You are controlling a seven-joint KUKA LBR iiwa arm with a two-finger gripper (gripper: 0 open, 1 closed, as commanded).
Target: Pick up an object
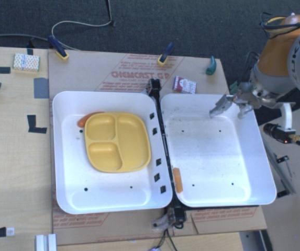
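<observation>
The biggest thing to pick is the yellow divided plate (pixel 117 141), a rounded square with three compartments, lying flat in the left bin (pixel 66 156) toward its far half and closer to the wall it shares with the other bin than to its outer wall. Peeking out from under the plate's far left corner is a small orange-red object (pixel 81 122), mostly covered, so its shape cannot be told. Smaller still is the orange stick-like piece (pixel 177 180), perhaps a carrot, lying in the right bin (pixel 244 161) right against the shared wall, near the bin's near left corner. The gripper (pixel 229 107) hangs over the far right corner of the right bin, its two fingers (pixel 218 107) spread apart, with nothing between them and, as far as this slanted view lets one judge, not touching the bin floor. The right bin's floor shows faint dark scuffs. On the cardboard beyond the bins' far edge lies a small red and white packet (pixel 184 84), just beside the black clip (pixel 153 86) that joins the bins.
</observation>
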